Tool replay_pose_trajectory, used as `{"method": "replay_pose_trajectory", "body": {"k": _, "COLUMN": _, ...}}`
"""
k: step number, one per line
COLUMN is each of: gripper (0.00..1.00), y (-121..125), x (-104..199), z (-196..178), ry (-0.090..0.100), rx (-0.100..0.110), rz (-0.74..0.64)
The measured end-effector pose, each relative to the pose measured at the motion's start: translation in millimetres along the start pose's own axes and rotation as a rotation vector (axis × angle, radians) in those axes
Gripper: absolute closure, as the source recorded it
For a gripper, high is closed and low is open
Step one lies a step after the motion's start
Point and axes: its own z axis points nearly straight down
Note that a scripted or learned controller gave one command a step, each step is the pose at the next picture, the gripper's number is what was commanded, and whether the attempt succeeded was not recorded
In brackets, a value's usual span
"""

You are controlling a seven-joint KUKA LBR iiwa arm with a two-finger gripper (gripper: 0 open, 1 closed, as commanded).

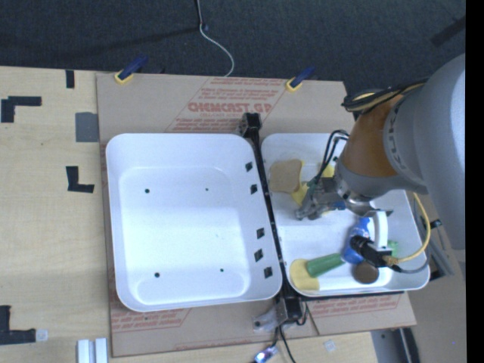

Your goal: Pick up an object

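Nearest, along the right bin's (408,284) front rim: one yellow piece (304,276) touching one green cylinder (326,264), then one blue piece (354,252) and one brown disc (367,273), clustered toward the front right corner. Farther in, end effector (311,207) low over the bin floor beside a small yellow object (301,193); spread or pressed together, cannot tell. Best to centre over a single piece and descend straight, clear of the wall. Beyond, one tan pad (285,175) by the divider. Two bins counted; left bin (121,157) alongside.
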Motion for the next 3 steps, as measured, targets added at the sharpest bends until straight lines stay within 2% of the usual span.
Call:
{"method": "replay_pose_trajectory", "body": {"k": 1, "gripper": 1.0, "y": -78, "x": 3, "z": -1, "ry": 0.002, "rx": 0.008, "rz": 0.006}}
{"method": "replay_pose_trajectory", "body": {"k": 2, "gripper": 1.0, "y": -13, "x": 18, "z": 0, "ry": 0.001, "rx": 0.002, "rz": 0.0}}
{"method": "replay_pose_trajectory", "body": {"k": 3, "gripper": 1.0, "y": 12, "x": 19, "z": -241, "ry": -0.002, "rx": -0.013, "rz": 0.0}}
